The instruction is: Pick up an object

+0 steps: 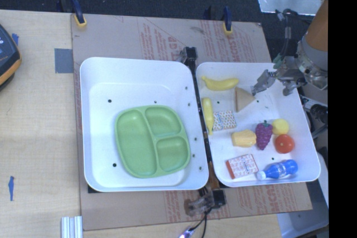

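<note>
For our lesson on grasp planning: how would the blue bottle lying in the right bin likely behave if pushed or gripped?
The blue bottle lies on its side, so its rounded body would probably roll when nudged. It looks like smooth plastic, perhaps slippery.

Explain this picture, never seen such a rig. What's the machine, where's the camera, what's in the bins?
One fixed camera looks down at a slant on a bench with two shallow white bins. The grey robot arm reaches in from the right; its tool hangs over the right bin with nothing visibly held. That bin holds toy food: a banana, a wedge of cheese, corn, purple grapes, a lemon, a tomato, a blue bottle and a small red box. The left bin holds a green divided tray.
</note>
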### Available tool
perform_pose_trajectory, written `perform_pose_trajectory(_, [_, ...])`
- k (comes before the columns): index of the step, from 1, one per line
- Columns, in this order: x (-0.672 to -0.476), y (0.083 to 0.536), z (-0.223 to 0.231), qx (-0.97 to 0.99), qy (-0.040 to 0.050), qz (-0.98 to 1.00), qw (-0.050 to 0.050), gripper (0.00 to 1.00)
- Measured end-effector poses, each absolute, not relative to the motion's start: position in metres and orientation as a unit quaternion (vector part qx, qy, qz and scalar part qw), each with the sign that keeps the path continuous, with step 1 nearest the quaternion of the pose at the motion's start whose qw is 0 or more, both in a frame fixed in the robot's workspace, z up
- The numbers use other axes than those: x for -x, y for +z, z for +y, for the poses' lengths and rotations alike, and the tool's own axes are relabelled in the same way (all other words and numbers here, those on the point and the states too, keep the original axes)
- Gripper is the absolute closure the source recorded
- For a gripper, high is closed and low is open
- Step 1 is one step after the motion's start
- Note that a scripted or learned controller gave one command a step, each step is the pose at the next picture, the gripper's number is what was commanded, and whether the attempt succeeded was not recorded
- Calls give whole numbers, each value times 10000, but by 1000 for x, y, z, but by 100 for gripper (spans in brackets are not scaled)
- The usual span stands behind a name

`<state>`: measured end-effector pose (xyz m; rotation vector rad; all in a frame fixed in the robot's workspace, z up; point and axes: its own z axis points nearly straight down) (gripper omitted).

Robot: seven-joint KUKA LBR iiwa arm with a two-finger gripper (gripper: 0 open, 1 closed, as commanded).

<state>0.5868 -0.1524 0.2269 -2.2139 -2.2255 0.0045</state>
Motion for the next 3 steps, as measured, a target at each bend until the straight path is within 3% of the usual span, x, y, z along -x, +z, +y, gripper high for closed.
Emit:
perform_pose_trajectory(1, [-552, 131, -213, 7058, 23, -7084, 16, 0])
perform_pose_trajectory(2, [-521, 91, -175, 7054, 14, -7088, 18, 0])
perform_pose_trajectory(3, [-521, 102, -177, 7041, 23, -7101, 17, 100])
